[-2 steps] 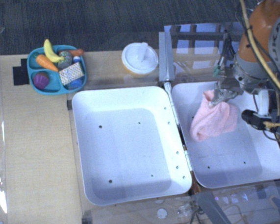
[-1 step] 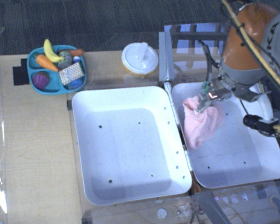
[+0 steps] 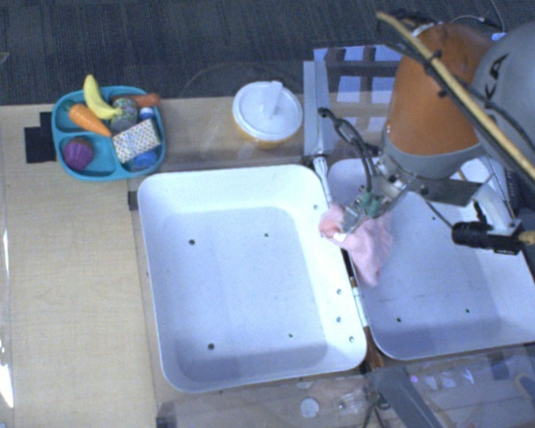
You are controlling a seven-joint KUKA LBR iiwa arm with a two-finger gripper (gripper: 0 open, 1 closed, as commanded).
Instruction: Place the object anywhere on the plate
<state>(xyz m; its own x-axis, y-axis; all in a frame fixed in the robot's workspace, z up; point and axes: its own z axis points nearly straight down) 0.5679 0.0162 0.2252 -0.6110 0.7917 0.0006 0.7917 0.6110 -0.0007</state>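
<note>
A pink cloth (image 3: pixel 367 246) hangs crumpled over the divide between the two bins, mostly on the right bin's side. My gripper (image 3: pixel 367 205) sits at the cloth's top edge, shut on the fabric, under the arm's orange band. The blue divided plate (image 3: pixel 62 148) lies far off on the bench at the back left. It holds a toy banana, a carrot, a purple piece and a speckled block.
The left white bin (image 3: pixel 235 268) and the right white bin (image 3: pixel 464 302) sit side by side. A white-lidded yellow bowl (image 3: pixel 267 112) stands behind the left bin. A checkered board (image 3: pixel 357 73) lies behind the right bin. Cables trail from the arm.
</note>
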